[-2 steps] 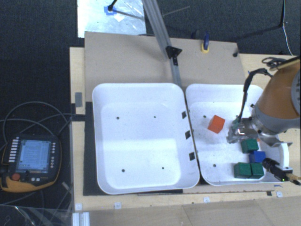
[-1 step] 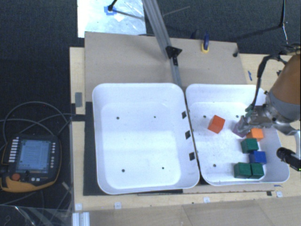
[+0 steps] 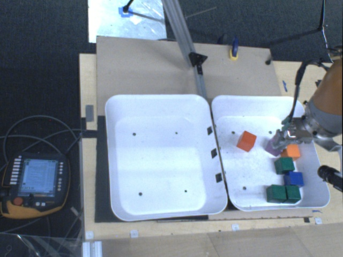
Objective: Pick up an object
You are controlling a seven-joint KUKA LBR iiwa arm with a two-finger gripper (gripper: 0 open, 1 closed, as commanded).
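The right bin (image 3: 230,191) holds several small blocks. An orange cube (image 3: 246,141) lies alone near its middle. My gripper (image 3: 281,141) reaches in from the right and hangs low over a purple block (image 3: 271,149), covering most of it. Just right of that sits a smaller orange block (image 3: 293,152). Below them are a green block (image 3: 284,165), a blue block (image 3: 294,179) and two more green blocks (image 3: 277,193) by the front wall. Nothing is visibly lifted off the bin floor.
The left bin (image 3: 115,143) stands beside the right one, sharing a middle wall. A slanted metal pole (image 3: 182,31) crosses the bench behind the bins. A teach pendant (image 3: 35,183) lies on the floor at far left.
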